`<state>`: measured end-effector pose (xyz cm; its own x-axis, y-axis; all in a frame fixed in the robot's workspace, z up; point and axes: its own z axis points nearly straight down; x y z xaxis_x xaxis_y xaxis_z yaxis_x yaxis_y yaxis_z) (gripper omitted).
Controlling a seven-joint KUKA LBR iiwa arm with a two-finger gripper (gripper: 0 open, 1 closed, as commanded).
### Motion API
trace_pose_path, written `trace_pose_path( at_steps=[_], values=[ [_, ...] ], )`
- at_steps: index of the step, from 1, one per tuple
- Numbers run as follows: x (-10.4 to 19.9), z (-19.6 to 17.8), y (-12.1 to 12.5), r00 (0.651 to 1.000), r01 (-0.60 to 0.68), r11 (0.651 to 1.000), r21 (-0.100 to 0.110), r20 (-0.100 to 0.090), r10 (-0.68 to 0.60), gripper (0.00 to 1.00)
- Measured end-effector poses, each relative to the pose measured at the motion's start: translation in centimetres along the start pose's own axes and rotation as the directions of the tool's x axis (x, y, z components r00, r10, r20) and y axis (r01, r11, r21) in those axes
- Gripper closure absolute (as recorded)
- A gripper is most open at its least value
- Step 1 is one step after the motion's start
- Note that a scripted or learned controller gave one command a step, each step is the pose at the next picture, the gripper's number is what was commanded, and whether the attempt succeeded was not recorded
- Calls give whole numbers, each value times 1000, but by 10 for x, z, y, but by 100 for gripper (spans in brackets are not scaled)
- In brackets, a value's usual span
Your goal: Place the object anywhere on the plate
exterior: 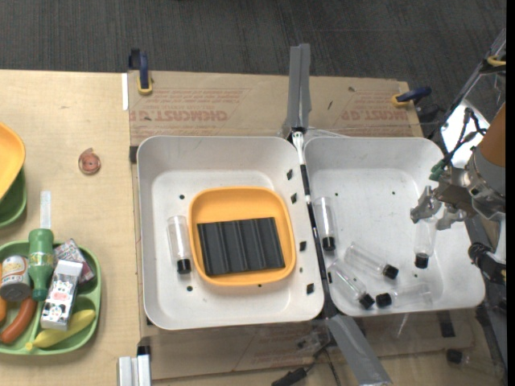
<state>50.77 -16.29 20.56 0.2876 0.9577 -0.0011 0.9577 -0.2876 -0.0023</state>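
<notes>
An orange plate (240,203) sits in the left bin (153,215), and a black ridged slab (241,245) lies on it. A clear vial with a black cap (178,244) lies just left of the plate. In the right bin (362,167) are several more clear black-capped vials: one by the left wall (323,223) and a cluster near the front (366,272). My gripper (430,214) hangs over the right side of that bin. Directly below it is another vial (420,241), cap toward the front. Whether the gripper touches that vial is unclear.
A grey divider post (298,87) stands between the bins at the back. On the wooden table to the left are a green tray of toy food (48,296) and a yellow bowl (8,163). Clamps (142,71) hold the cardboard.
</notes>
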Motion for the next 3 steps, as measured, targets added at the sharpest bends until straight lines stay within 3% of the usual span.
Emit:
trace_pose_path(
  at_steps=[1,2,3],
  values=[
    [0,0,0,1000,0,1000,0,0,0,0],
    [-37,5,31,998,63,998,0,1,-63,0],
    [-42,-2,38,949,316,949,-2,1,-316,0]
  ],
)
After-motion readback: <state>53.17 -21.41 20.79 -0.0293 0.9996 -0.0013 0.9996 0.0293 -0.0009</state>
